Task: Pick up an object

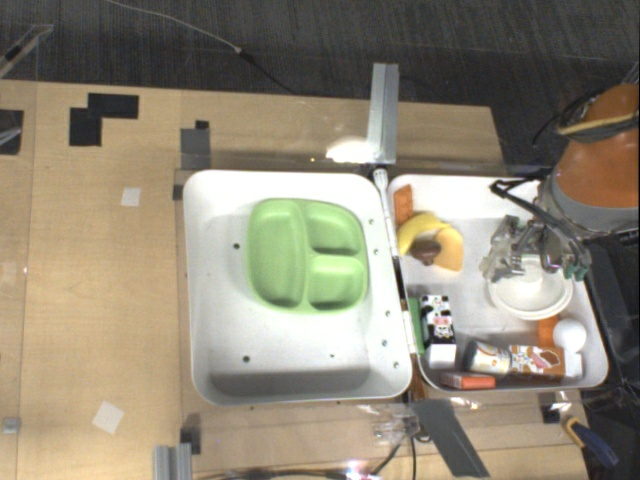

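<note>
Along the near wall of the right bin (598,368) lies a row of small packaged goods: a flat red-orange item (468,380) against the rim, a bottle (525,360) on its side with a dark and orange label and a white cap, and a small white box (441,354) just left of it. Any print on these labels is too small to read. Behind the white box stands a black-and-white carton (436,319) with a green strip (413,320) beside it, close to the wall shared by the two bins.

Further back, the claw (520,253) hangs over a shallow white bowl (530,295) at the right side of this bin — a tangle of pale metal parts and cables just above the bowl's far rim. Whether its fingers are spread or closed cannot be told from this angle, and nothing can be seen between them. Above it rises the arm's grey wrist and the orange band (600,163).

To the left of the bowl, a yellow banana-shaped toy (432,238) curls around a dark brown patch, and a small orange piece (403,204) lies just behind it, against the dividing wall.

The left bin (215,368) is smooth white plastic with rounded corners; in it rests a pale green divided tray (305,253) — one long compartment on the left, two smaller ones on the right.

Both bins sit on a light wooden surface (90,298), with black square marks toward its far left.
</note>
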{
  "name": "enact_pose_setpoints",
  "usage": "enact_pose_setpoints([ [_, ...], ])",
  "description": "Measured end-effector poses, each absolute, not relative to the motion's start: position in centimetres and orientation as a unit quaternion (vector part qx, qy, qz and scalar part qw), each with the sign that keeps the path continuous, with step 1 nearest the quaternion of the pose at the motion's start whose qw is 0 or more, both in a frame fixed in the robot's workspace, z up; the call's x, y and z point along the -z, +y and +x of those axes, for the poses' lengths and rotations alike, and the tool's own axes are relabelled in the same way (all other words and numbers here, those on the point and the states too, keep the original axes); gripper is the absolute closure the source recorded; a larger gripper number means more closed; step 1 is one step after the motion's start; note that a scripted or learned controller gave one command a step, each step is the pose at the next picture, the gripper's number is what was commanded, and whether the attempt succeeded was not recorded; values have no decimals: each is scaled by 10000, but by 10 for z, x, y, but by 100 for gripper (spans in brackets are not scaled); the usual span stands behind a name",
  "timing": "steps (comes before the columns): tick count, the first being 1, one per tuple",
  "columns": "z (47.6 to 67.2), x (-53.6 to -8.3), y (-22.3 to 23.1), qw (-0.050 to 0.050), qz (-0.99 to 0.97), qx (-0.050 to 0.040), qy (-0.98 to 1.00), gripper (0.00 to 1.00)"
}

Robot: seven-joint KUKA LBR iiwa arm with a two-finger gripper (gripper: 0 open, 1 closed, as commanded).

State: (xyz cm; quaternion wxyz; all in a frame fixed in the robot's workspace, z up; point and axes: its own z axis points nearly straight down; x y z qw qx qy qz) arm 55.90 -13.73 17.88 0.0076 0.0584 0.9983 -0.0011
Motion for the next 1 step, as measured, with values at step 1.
enact_pose_setpoints([
  [1,564,-164,-203,50,-192,16,9998,100],
])
